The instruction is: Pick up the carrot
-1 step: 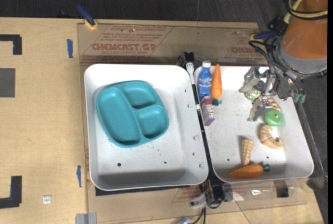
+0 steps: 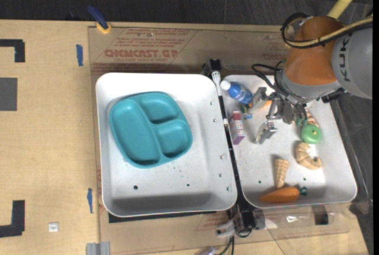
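Observation:
The carrot [image 2: 280, 194], orange with a small green tip at its right end, lies flat along the front wall of the right bin [image 2: 337, 180]. My gripper [image 2: 276, 123] hangs over the upper middle of that bin, well behind the carrot and apart from it. Its fingers look open, with nothing between them. The orange wrist band [image 2: 308, 58] sits above it at the back right.
Just behind the carrot lie a toy ice-cream cone [image 2: 280, 170] and a tan pastry [image 2: 308, 155]. A green round toy [image 2: 310, 132], a blue bottle [image 2: 238, 93] and a purple packet [image 2: 238, 125] surround the gripper. A teal divided plate [image 2: 151, 128] lies in the left bin [image 2: 118, 189].

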Robot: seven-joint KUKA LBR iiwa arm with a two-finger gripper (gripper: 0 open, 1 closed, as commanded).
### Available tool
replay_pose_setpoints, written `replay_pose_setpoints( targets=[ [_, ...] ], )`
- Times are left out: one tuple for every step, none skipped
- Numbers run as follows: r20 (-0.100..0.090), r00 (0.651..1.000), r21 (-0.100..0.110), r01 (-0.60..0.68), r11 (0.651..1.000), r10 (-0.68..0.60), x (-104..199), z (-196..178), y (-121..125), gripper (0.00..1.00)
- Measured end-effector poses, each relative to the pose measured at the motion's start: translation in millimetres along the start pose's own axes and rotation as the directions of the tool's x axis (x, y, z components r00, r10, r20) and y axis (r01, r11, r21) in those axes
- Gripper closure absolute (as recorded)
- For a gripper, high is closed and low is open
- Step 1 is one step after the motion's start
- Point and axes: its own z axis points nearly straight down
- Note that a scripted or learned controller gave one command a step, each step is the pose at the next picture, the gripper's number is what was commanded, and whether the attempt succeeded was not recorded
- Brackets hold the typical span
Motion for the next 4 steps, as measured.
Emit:
replay_pose_setpoints(
  targets=[
    [-0.002,0.891,0.0,-0.454,0.891,0.454,-6.4,7.2,-42.7,0.0],
    [-0.084,0.744,-0.006,-0.666,0.746,0.663,-33.4,7.9,-82.5,0.0],
    [0.005,0.604,0.0,-0.797,0.604,0.797,-31.3,-101.2,-123.3,0.0],
    [0.003,0.494,0.002,-0.869,0.494,0.869,-53.4,-194.2,-123.8,0.0]
  ],
)
